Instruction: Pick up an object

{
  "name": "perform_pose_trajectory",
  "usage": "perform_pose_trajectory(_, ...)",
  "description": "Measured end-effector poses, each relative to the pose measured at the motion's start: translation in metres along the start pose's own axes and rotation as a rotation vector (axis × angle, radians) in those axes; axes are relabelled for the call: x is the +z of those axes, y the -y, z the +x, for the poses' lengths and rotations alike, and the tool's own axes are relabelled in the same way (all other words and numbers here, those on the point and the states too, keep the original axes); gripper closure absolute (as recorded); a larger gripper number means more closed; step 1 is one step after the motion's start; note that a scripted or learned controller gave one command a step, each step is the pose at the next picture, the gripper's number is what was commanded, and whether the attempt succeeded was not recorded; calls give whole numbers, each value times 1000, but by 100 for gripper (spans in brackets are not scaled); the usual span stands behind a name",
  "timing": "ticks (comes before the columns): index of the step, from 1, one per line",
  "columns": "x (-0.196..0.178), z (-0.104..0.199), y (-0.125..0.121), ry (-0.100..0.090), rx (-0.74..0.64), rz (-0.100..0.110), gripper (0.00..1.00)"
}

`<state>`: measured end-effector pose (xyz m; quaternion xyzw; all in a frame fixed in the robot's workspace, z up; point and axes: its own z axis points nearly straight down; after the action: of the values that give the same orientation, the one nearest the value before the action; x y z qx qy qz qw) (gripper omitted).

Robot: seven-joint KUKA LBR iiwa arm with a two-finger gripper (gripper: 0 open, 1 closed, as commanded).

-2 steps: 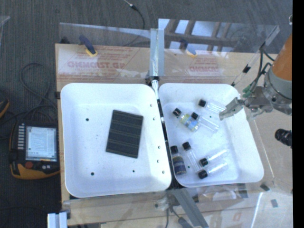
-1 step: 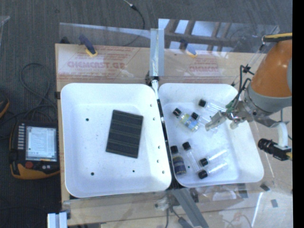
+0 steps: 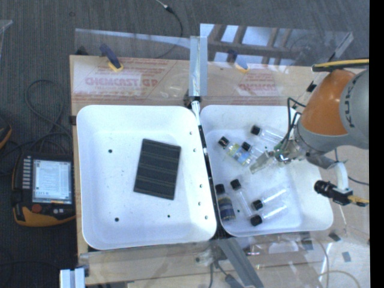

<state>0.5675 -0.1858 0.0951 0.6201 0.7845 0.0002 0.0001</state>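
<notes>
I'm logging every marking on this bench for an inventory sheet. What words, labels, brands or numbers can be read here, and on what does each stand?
"CHEMCAST GP": red print on the left protective sheet behind the bins; only roughly legible.
Red print on the right sheet: too blurred to read.
Dark lettering on the arm: cut off, unreadable.
Handheld screen: text too small.
Vial labels: too small.

Pad [image 3: 157,168] in left bin [image 3: 96,221], vials [image 3: 252,179] scattered in right bin [image 3: 312,221], gripper [image 3: 277,156] above the vials, pendant [image 3: 45,188] left of the bench
</notes>
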Motion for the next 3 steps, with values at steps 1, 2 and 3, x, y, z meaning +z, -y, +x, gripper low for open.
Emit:
perform_pose_trajectory(1, 5, -7, -50, 8, -31, -12, 0)
perform_pose_trajectory(2, 5, 28, -85, 6, -80, 1, 0)
perform_pose_trajectory(3, -6, 28, -88, 10, -81, -9, 100)
